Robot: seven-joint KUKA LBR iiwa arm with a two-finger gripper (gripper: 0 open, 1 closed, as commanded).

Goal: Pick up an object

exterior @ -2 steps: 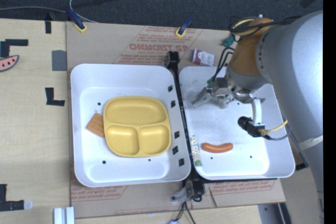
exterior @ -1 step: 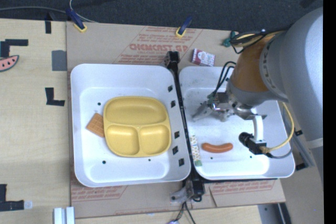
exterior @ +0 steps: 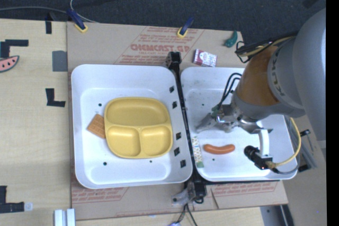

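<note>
The hot dog [exterior: 219,149] lies just below my gripper [exterior: 212,120] in the right bin [exterior: 212,82]. I see nothing held; its spread I cannot tell. A blind descent could skid the round sausage toward the snack bar [exterior: 197,152].

Yellow tray [exterior: 139,127] crowds left bin [exterior: 85,114]; hot dog [exterior: 219,149] lies apart, open floor around.
</note>
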